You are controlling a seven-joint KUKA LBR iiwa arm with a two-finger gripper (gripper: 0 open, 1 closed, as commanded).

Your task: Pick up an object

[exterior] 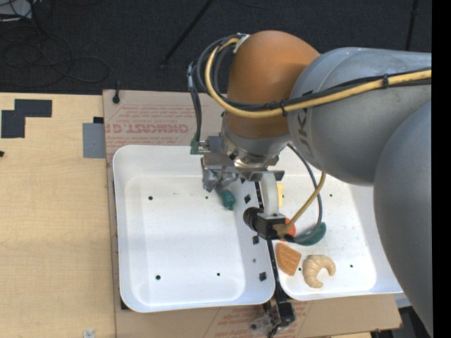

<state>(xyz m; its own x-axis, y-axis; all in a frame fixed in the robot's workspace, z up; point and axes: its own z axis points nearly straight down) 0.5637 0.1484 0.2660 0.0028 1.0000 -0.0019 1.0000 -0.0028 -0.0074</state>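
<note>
My gripper (pixel 236 192) hangs under the orange-banded wrist, over the divide between the two white bins. A small dark-green object (pixel 227 200) sits right at the gripper's lower left, above the left bin (pixel 141 259); whether it is gripped is unclear. In the right bin (pixel 359 273) lie a teal curved piece (pixel 311 235), an orange wedge (pixel 287 258), a tan croissant-shaped item (pixel 318 270) and a yellow item (pixel 280 192), partly hidden by the gripper.
The big grey arm (pixel 366 111) covers the upper right bin. Brown cardboard (pixel 148 122) lies under the bins, with the wooden bench (pixel 49 217) on the left. The left bin's floor shows small dark dots.
</note>
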